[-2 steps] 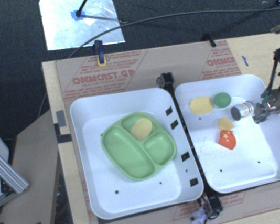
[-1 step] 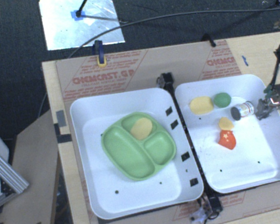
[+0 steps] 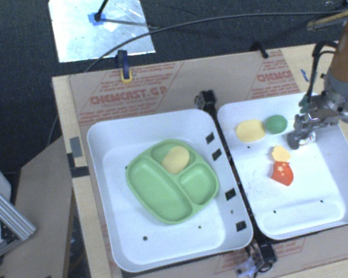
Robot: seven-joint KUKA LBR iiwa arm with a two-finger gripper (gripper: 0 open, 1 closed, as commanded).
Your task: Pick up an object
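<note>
In the right bin lie a yellow lump, a green ball, a small yellow-orange piece and a red piece just below it. My gripper hangs low over the right bin, just right of the yellow-orange piece and below the green ball. I see nothing held in it. The left bin holds a green divided plate with a pale yellow object in its upper compartment.
The two bins meet at a ridge with black clips. Cardboard lies under both bins. The arm enters from the right over the right bin's far corner.
</note>
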